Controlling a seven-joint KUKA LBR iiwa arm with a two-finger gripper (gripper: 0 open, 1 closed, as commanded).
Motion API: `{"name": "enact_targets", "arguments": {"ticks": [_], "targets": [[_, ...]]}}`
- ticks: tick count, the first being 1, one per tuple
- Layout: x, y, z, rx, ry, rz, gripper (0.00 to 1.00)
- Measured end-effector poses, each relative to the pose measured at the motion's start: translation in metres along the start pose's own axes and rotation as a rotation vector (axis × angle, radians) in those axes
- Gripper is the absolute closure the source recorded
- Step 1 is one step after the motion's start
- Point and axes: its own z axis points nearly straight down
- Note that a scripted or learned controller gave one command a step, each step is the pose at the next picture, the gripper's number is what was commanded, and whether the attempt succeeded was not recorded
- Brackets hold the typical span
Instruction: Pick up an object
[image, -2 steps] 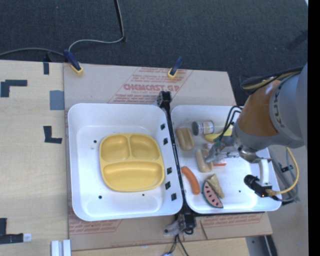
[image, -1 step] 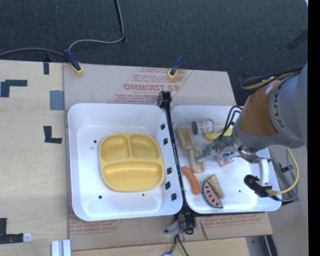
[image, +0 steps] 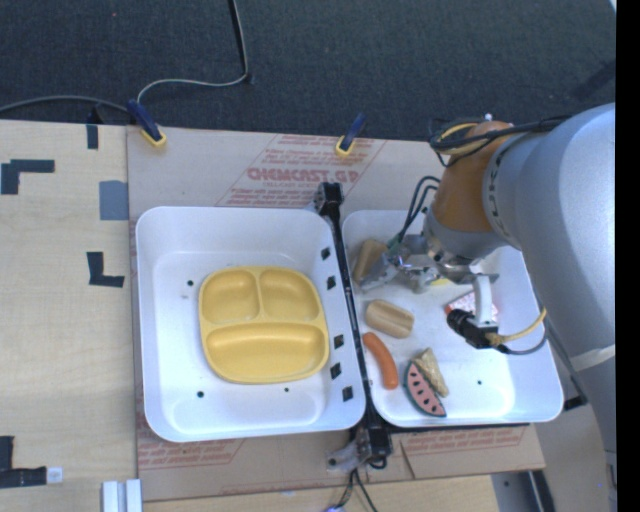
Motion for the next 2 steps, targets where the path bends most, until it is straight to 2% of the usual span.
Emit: {"name": "enact_targets", "arguments": {"ticks": [1, 2], "targets": [[0.000, 0.000, -0.010, 0.002, 0.000, -0.001, 1.00], [0.022, -0.045, -0.099, 0.004, 0.001, 0.000, 1.00]]}}
